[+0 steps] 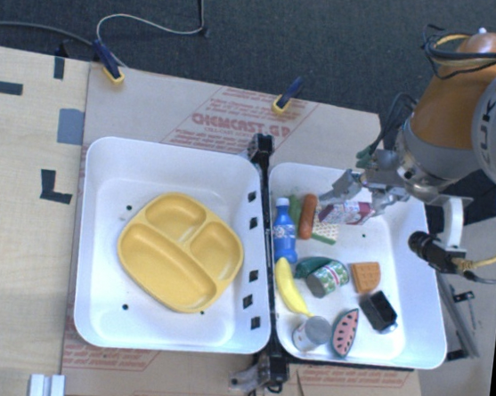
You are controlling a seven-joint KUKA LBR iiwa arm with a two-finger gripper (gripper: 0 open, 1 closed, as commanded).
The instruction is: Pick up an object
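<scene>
In the left bin a yellow divided plate is seen lying flat, well apart from everything else. Across the black divider, the right bin is crowded: a blue bottle and a banana lie along its left wall, with an orange-brown sausage-like piece just beside the bottle, a green can near the middle, a grey cup and a watermelon slice at the near edge, and a tan cracker-like piece and a black block further right. The gripper is placed over the bin's far part, and a small red-and-white packet appears to be pinched between its fingers, so it is judged to be closed on that packet, though the contact is small and not sharply shown. For the step to be done well, the lift should be made straight up and slowly, so that the thin packet is not dragged against the sausage-like piece or slipped from a shallow pinch. On the cardboard behind the bins, red print is read as "CHEMCAST GP"; the labels on bottle, can and packet are too small to be read.
</scene>
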